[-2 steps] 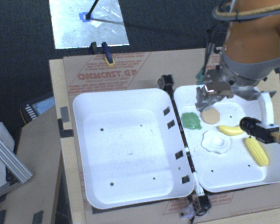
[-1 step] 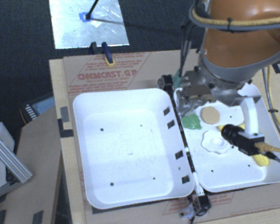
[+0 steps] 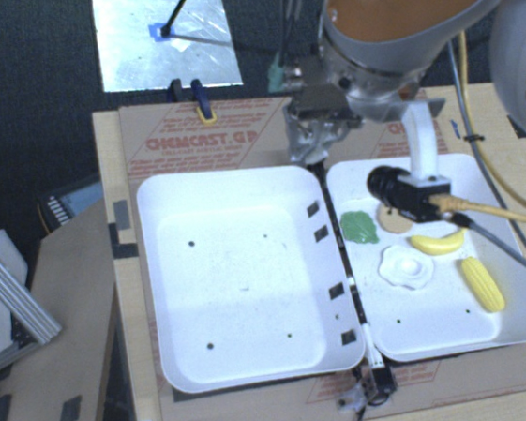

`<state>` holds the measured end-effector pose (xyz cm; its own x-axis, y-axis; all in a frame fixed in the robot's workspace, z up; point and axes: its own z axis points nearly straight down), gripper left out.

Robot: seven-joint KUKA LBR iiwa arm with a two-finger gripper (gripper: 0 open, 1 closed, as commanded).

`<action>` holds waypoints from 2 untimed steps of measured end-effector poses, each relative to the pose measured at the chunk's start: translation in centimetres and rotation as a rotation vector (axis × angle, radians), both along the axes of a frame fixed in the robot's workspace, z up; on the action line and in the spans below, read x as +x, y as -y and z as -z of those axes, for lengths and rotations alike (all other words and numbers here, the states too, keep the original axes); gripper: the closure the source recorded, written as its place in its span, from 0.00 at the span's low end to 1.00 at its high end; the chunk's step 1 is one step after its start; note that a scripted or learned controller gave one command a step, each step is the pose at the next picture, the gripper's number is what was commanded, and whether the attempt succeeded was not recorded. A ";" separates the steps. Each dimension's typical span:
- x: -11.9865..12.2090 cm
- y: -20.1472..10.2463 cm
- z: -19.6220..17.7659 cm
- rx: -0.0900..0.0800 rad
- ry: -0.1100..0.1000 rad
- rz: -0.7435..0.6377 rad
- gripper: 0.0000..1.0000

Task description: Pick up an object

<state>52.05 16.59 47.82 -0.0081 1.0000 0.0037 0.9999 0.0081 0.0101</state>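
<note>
Bumpy yellow corn cob, curved banana, flat egg

My one camera sits high over the bench, looking down at a slant on both white bins.

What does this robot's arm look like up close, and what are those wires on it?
The arm is a thick, rounded grey body with a broad orange band. It narrows to a metal gripper of silvery blocks and brackets. A yellow cable and dark cables hang beside it, and a white post bears a small black device.
</note>
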 end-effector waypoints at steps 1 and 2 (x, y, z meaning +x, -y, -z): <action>2.9 -1.8 11.5 -0.007 -0.018 0.007 1.00; 3.9 2.3 -6.7 0.001 0.009 0.010 1.00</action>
